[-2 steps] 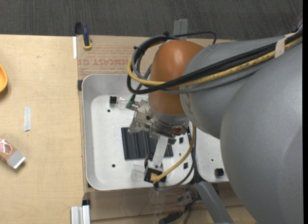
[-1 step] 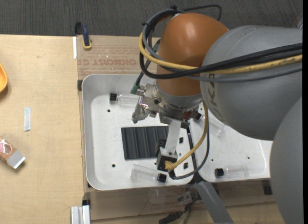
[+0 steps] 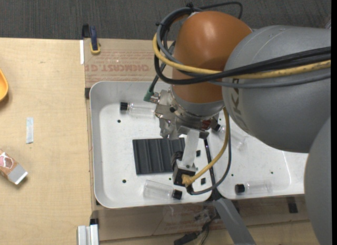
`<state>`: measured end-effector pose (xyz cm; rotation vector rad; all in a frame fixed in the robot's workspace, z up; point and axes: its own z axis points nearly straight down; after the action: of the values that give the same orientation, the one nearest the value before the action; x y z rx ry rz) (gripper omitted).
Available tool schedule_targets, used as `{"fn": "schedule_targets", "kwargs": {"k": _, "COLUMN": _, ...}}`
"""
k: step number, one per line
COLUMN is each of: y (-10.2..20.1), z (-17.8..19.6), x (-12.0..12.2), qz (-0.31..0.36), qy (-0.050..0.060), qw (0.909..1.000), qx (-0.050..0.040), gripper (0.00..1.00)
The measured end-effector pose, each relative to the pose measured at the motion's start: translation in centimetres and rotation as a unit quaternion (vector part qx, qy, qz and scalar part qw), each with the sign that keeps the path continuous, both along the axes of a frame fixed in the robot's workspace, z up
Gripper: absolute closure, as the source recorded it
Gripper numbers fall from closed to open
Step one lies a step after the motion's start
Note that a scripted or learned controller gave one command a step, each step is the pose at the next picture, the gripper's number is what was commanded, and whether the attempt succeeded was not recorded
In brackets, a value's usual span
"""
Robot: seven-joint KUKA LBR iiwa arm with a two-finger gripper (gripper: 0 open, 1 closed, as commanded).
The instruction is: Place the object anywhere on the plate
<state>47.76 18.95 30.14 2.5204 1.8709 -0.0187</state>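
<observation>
A black ribbed plate [image 3: 152, 156] lies flat in the middle of the left white bin [image 3: 105, 149]. A clear vial with a black cap [image 3: 134, 108] lies at the bin's far left. A second clear vial [image 3: 159, 189] rests near the front wall. My gripper [image 3: 169, 128] hangs under the orange wrist, just over the plate's far right corner. The wrist and bracket hide much of it. I see nothing held in it.
A third capped vial [image 3: 251, 187] lies in the right bin [image 3: 279, 170], and a small red-and-black item [image 3: 215, 126] peeks out beside the wrist. On the wooden bench to the left are a grey strip [image 3: 29, 130] and a packet [image 3: 11, 168].
</observation>
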Motion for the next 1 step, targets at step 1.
{"fn": "schedule_targets", "kwargs": {"k": 1, "y": 3.84, "z": -3.03, "x": -0.04, "qz": 0.071, "qy": 0.000, "qw": 0.9975, "qx": 0.0027, "gripper": 1.00}}
